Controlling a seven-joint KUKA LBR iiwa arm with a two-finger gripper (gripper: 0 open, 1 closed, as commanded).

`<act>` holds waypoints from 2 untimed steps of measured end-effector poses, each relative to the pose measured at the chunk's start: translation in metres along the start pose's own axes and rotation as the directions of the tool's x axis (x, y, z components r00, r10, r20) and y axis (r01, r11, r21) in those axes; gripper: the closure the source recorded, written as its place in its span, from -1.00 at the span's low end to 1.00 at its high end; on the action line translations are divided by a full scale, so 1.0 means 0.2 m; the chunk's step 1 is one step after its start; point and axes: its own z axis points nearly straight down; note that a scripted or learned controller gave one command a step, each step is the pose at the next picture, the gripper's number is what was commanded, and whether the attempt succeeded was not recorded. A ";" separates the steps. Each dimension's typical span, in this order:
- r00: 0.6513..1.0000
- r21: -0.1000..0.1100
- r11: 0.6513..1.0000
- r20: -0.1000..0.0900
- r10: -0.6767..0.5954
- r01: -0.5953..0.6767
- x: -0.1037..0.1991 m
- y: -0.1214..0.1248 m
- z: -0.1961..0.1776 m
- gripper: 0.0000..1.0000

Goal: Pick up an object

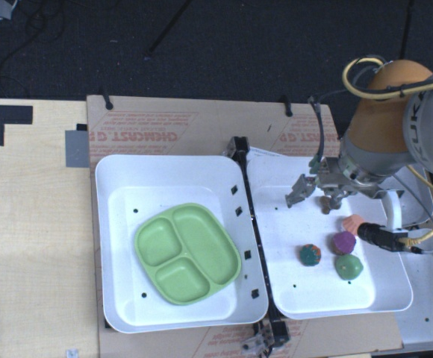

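1. Camera view: the gripper [315, 195] hangs over the upper part of the right bin [280, 289], fingers spread apart with nothing between them.
2. The pickable stuff sits below and to the right of the gripper: a teal ball [310, 255], a purple ball [343, 242], a green lump [349, 266] and a pink piece [351, 222], clustered close together.
3. The teal ball is nearest and sits a bit apart from the others, so I'd go for that.
4. My guess: they're light, squishy toys, not fragile but prone to rolling. Pinch across the widest part.
5. Way off to the gripper's left, the other bin [112, 200] holds a green divided plate [187, 253].
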 end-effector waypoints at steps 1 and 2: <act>1.000 -0.013 1.000 0.002 -0.001 0.001 0.00 0.01 -0.03 -1.00; 1.000 -0.006 1.000 0.000 -0.001 0.001 0.01 0.00 0.19 -1.00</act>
